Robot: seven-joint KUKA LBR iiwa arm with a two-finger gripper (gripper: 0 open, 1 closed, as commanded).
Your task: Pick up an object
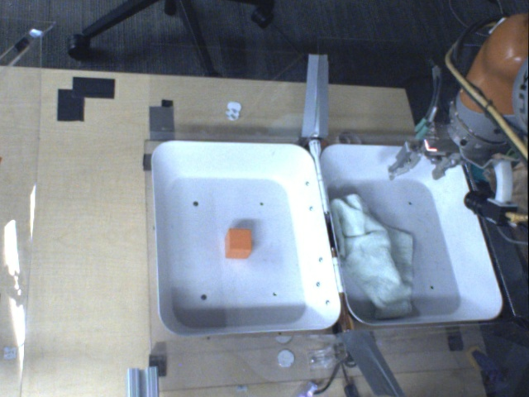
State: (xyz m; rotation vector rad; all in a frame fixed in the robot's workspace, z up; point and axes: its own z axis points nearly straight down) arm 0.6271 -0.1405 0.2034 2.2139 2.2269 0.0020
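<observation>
**Pincer Up High, Block and Cloth Down in the Bins**

Where the arm (488, 64) comes in from the right, its pincer (422, 162) hangs over the top edge of the right bin (475, 246). The two fingers (400, 162) are spread apart, and there is nothing between them. The arm is grey, with an orange part up near the corner of the picture. Some wires loop around it.

In the left bin (178, 222) sits a small orange block (239, 243). It is near the middle of the bin floor, all by itself, well apart from the walls. It is far from the pincer.

In the right bin lies a crumpled white cloth (372, 251). It is bunched up on the left side of that bin, just beside the wall that the two bins share. The pincer is above and to the right of the cloth and is not touching it.

Both bins sit side by side on the light wooden bench (83, 246). A grey metal bar (314, 98) stands at the back, between the two bins. Some black tape (83, 96) is stuck on the bench at the far left.
</observation>
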